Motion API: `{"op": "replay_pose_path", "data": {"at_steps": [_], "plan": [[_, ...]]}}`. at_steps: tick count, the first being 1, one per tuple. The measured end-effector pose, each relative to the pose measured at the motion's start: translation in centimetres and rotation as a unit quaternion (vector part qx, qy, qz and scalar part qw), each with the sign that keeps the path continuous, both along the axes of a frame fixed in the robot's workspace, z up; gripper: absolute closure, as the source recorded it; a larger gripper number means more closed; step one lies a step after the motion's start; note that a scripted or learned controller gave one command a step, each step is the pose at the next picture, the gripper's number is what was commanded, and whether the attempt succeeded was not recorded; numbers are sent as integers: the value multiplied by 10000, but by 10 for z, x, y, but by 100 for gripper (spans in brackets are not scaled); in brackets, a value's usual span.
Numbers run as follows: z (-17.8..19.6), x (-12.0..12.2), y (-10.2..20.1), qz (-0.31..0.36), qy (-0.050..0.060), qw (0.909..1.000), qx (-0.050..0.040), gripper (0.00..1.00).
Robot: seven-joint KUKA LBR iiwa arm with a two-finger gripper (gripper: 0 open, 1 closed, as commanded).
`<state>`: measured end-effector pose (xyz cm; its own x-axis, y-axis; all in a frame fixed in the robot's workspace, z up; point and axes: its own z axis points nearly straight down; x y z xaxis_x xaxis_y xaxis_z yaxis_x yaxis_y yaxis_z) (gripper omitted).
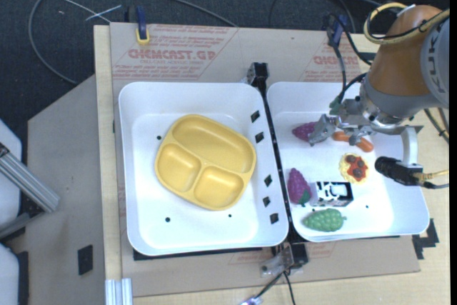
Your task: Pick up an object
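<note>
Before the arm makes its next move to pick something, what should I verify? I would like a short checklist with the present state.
1. Gripper is over the right bin: ok.
2. An item lies near it, the purple toy: ok.
3. Something held between the jaws: cannot tell.
4. Other items lie apart from it, purple grapes and green grapes: ok.
5. Yellow tray stays in the left bin, out of the way: ok.

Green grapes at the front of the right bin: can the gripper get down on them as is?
Probably yes. The green grapes lie uncovered by the bin's front wall, with a black-and-white box right behind them. The gripper hangs further back, over other toys.
</note>
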<state>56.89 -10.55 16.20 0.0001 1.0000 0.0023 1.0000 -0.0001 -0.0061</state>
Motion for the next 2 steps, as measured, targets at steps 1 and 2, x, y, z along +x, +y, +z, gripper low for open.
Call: {"op": "replay_pose_path", "data": {"at_steps": [1, 2], "plan": [[-50, -10, 5, -1, 11, 10000, 4, 0], [-36, -8, 4, -4, -30, 10000, -3, 100]]}}
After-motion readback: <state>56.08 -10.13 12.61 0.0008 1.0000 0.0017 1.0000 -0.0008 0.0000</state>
